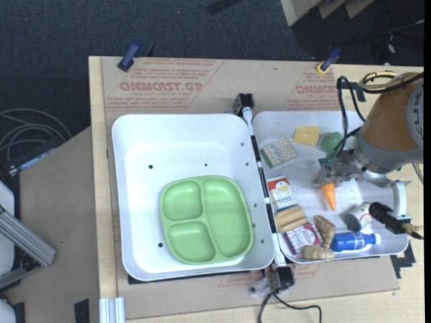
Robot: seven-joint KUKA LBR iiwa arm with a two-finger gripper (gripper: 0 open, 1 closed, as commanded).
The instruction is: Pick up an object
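My gripper (332, 172) hangs low over the middle of the right bin (283, 122), under the grey wrist and orange band of the arm (394, 123). Directly below it in the view lies a small orange carrot (328, 196), at or just under the gripper's tip; contact cannot be made out. A yellow cheese block (306, 135) and a green toy (331, 140) lie just behind the gripper. To its left are a checkered packet (279, 152) and a red-and-white carton (281, 192).
The right bin's front holds a tan wafer (291, 218), a red packet (303, 236), a brown piece (325, 225), a peanut-shaped toy (316, 252), a blue bottle (355, 241) and a dark-capped tube (369, 213). In the left bin (135, 180) sits a green divided plate (205, 219).
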